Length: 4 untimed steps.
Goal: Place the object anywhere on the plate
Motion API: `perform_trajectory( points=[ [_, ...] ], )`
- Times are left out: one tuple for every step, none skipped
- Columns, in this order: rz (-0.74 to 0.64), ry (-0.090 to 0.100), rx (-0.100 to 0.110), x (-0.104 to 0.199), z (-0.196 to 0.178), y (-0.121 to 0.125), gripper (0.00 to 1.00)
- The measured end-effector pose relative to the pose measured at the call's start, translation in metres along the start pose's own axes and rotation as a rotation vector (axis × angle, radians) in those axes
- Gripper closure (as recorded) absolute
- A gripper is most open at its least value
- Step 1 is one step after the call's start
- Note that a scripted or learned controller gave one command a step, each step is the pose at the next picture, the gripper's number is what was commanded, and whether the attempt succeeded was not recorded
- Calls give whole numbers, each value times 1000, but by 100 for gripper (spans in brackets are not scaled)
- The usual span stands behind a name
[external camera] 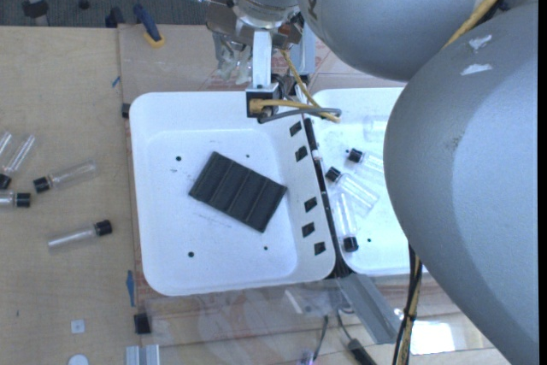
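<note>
Out on the bare bench [60,98] at the far left lie a few loose tubes [70,175], well outside either bin and not in play as I read it. Moving in, the left bin [149,209] holds one thing: the plate [238,191], a dark ribbed slab lying flat near the middle of the floor. Its long axis slants from upper left to lower right, and its top is bare, so nothing has been delivered yet.

Now the gripper [244,47] hangs over the far rim of the left bin, beyond the plate and slightly to its right. Open or closed? I cannot tell from this angle, because the wrist hides the business end. I see nothing that I could call held.

On to the right bin [380,256], where the likely objects sit: a small cluster of capped tubes [359,191], clear with black caps, lying flat close to the wall the two bins share. The one closest to that wall points its cap up and to the left, with its body trailing to the lower right.

Here is the relation that counts, in my judgement. The tubes lie to the gripper's right and toward the near side, across the divider. The plate lies the other way, to the left and also toward the near side. So the pick goes right and the drop comes back left across that shared wall.
</note>
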<state>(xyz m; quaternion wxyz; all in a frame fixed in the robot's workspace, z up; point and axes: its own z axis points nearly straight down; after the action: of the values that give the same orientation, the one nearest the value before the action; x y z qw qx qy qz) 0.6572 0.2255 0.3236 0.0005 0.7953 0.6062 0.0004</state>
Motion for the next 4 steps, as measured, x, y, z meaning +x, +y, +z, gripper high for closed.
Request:
perform_trajectory(
  points=[
    [552, 2, 0, 1, -93, 10, 100],
    [513, -3, 5, -1, 55, -3, 100],
    [65, -4, 7, -2, 114, -6, 100],
    [-237, -1, 7, -18, 118, -58, 100]
  ],
)
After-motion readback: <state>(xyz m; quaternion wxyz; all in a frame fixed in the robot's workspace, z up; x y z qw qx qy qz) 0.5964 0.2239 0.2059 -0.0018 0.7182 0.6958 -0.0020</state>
